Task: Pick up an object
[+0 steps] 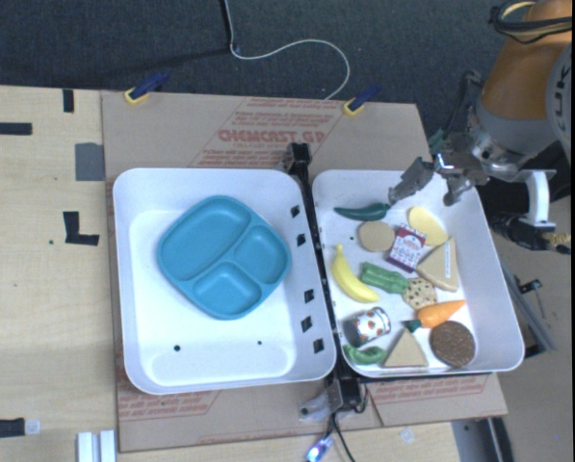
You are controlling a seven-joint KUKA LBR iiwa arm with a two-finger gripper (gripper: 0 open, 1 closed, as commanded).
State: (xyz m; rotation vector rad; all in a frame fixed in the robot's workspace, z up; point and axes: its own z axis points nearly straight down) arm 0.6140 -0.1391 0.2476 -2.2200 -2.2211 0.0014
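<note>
As we look down on the tabletop [37,287] from above, our claw [430,187] hovers over the far edge of the right bin [494,287], at about one o'clock from that bin's centre. Its two fingers [408,183] are spread wide apart with nothing between them.

The nearest likely target is a pale yellow, rounded piece [426,224], perhaps a toy potato or lemon wedge. It lies just beside the claw, toward six o'clock. Its long axis runs roughly from ten o'clock to four o'clock, so we judge the fingers would need to straddle its short side. It looks smooth and small, and may slip.

A dark green chilli [362,211] lies at eight o'clock from the claw, stretched nearly nine to three. The other toy foods crowd together further toward six o'clock, including a yellow banana [348,275] and an orange carrot [439,313].

In the left bin [138,345] sits a blue divided plate [223,256], well apart from the claw.
</note>
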